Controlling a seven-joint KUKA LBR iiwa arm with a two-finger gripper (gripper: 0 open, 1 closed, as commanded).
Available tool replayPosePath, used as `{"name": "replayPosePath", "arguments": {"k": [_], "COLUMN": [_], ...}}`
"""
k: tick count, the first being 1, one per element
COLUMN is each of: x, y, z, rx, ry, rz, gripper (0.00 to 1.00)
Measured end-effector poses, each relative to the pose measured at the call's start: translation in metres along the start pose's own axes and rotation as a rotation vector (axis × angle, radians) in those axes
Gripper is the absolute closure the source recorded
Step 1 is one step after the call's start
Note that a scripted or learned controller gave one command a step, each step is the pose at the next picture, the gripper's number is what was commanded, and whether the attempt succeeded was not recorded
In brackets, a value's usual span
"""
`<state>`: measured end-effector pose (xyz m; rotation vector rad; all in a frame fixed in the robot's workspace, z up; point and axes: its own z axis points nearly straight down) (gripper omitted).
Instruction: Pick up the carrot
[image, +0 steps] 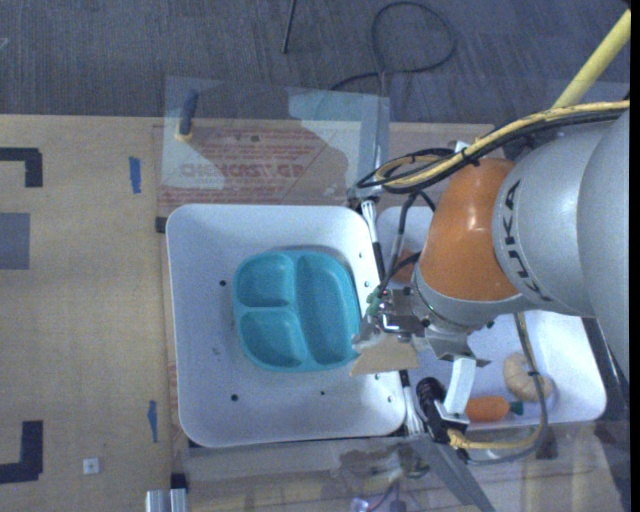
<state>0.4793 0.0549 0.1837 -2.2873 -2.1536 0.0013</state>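
Grey arm (560, 220) looms over the right bin (580, 390), hiding its tool's state; small orange carrot (488, 408), green-tipped, lies near that bin's front edge.

You've got a teal divided plate (296, 311) sitting in the left white bin (200, 300), slightly right of its centre. In the right white bin (585, 395), a pale beige lumpy item (522, 375) lies near its near edge. Blue tape marks (134, 175) dot the wooden bench (80, 300) at left.
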Motion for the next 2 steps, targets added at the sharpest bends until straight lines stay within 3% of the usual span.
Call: {"name": "replayPosePath", "arguments": {"k": [1,2], "x": [-0.058,0.030], "y": [0.004,0.042], "z": [-0.015,0.000], "rx": [-0.001,-0.002], "ry": [0.001,0.000], "rz": [-0.411,-0.379], "gripper": [1.00,1.00]}}
